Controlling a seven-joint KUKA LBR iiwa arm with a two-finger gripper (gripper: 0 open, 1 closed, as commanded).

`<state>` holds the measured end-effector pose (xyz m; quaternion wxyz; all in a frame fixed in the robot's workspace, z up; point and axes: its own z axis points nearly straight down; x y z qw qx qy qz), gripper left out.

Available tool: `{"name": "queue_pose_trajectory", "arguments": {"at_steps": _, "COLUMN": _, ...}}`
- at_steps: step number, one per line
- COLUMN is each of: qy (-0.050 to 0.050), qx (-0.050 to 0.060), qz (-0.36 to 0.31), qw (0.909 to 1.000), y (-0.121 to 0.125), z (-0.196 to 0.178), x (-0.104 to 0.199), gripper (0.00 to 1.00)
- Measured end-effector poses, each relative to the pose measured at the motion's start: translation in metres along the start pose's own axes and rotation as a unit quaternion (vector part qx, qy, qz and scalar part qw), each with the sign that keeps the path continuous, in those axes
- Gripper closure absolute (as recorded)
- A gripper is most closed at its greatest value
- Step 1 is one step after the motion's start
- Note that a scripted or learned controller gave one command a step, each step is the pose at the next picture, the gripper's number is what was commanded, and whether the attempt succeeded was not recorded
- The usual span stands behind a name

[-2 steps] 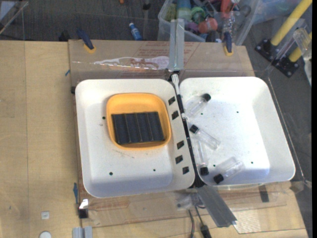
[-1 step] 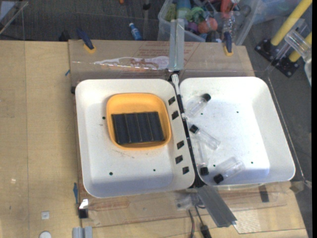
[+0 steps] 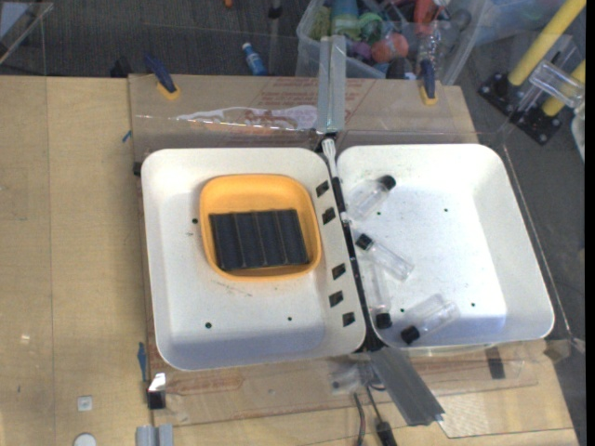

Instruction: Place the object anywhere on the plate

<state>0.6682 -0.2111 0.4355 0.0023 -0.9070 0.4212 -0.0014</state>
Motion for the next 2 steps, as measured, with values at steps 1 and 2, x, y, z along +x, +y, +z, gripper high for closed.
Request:
{"name": "queue_pose_trajectory", "arguments": {"at_steps": 1, "qy": 0.0, "qx": 0.0, "qz": -0.083, "qw": 0.9965, "y": 0.0002, "z": -0.0001, "x": 0.0005, "gripper": 1.0}}
{"name": "queue_pose_trajectory", "arguments": {"at_steps": 2, "qy": -0.001, "qx": 0.0, "qz": -0.219, "qw": 0.9758, "y": 0.0, "z": 0.0008, "x": 0.0002, "gripper": 1.0}}
